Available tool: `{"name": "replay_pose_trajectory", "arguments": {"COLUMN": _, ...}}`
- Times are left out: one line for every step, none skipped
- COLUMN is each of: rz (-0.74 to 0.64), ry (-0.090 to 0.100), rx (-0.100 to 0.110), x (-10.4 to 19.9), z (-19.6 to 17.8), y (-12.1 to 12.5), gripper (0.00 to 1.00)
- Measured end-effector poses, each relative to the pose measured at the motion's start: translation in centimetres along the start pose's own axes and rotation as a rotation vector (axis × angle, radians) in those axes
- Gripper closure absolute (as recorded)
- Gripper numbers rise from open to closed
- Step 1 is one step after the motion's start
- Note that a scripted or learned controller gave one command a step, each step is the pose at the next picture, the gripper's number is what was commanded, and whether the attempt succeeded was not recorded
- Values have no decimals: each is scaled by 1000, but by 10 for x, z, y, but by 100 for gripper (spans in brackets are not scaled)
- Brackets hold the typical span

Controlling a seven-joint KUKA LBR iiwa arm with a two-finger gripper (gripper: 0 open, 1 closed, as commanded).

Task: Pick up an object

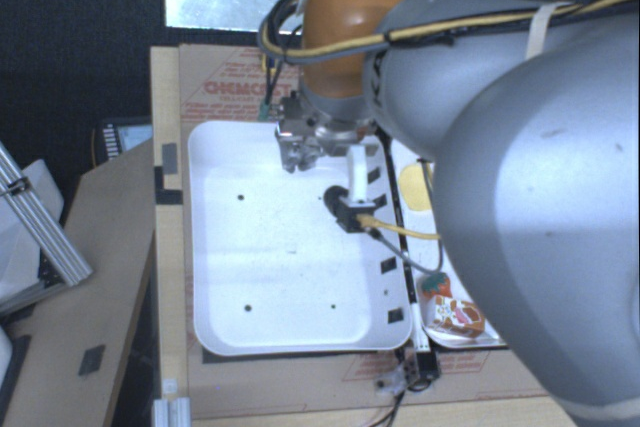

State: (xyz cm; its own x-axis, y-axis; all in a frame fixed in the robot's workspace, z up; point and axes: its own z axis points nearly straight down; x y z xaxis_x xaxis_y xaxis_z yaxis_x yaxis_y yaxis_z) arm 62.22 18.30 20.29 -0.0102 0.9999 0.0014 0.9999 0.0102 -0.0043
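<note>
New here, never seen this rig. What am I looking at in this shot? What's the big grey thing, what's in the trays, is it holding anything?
One camera is fixed above a bench, looking down at a slant. The big grey mass is a robot arm reaching in from the right; the orange band sits just above its wrist. At the arm's tip is the claw, the grasping part, hanging over the far end of the left white bin. I can't tell whether it is open or shut, and nothing shows in its grip. A second bin to the right is mostly hidden by the arm; in it I can see a yellow item and an orange-and-white packet. Cables run along the arm.
</note>
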Motion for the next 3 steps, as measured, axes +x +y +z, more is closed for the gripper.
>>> {"name": "replay_pose_trajectory", "arguments": {"rz": 1, "ry": 3, "rx": -10, "x": 56, "z": -47, "y": 9, "gripper": 100}}
{"name": "replay_pose_trajectory", "arguments": {"rz": 4, "ry": 4, "rx": -22, "x": 51, "z": -184, "y": 48, "gripper": 100}}
{"name": "replay_pose_trajectory", "arguments": {"rz": 9, "ry": -3, "rx": 1, "x": 51, "z": -86, "y": 46, "gripper": 100}}
